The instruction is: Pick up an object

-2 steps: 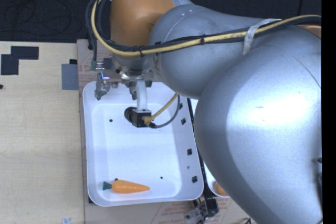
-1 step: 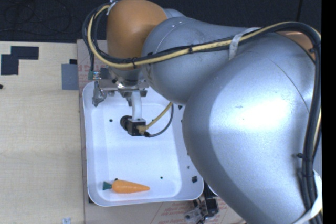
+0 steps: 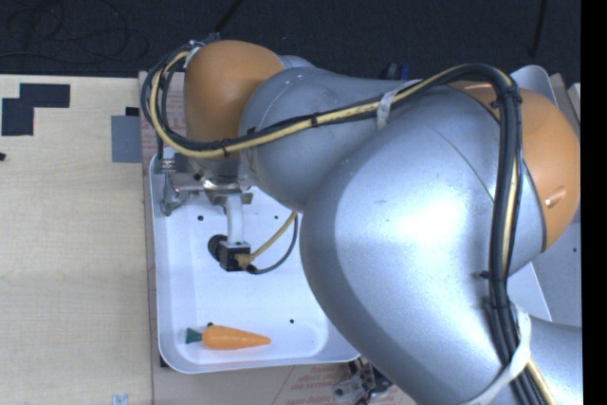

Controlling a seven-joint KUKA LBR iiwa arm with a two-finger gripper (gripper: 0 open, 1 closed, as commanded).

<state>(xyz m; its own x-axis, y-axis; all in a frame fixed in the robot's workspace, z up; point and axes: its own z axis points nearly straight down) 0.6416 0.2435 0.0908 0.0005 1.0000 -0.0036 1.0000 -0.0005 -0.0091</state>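
The grey arm (image 3: 398,204) hogs most of the view and hangs over the white bin (image 3: 180,299). Its gripper (image 3: 211,190) sits above the bin's far end, and honestly nobody could tell from this angle whether it's wide or narrow. Nothing looks grabbed. The toy carrot (image 3: 232,338) lies flat at the bin's near edge, well apart from the gripper, so the pick looks basically all still to do. Writing: only faint reddish print on cardboard (image 3: 308,382) just past the bin's near rim, too blurry to read.
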